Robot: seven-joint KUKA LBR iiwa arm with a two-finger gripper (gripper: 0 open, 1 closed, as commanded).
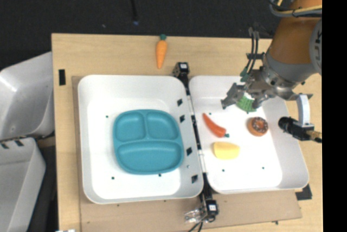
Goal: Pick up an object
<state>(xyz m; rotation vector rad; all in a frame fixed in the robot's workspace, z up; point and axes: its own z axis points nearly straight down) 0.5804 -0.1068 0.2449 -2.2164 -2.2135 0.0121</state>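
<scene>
Green shows between the gripper's (242,100) fingers: a small green object (245,102) sits right at the fingertips, over the upper part of the right bin (290,168), and the dark fingers appear to be closed around it, though the view is too small to be sure how firmly it is held. Whether the green object is lifted off the bin floor or resting on it cannot be told. The grey arm (293,46) with its orange band reaches in from the right, above the bin's far right corner.

Inside the right bin lie three other things. A red pepper (214,125) lies at a slant near the bin's left wall, a yellow piece (225,150) lies just below it, and a round brown doughnut-like thing (258,126) sits to the right of the pepper, just below the gripper.

The left bin (89,171) holds a blue divided plate (148,141) with three compartments, lying flat near the middle.

On the bare wooden table (108,55), beyond the two bins, an orange carrot (161,52) with a green top lies near the far edge, close to the gap between the bins
</scene>
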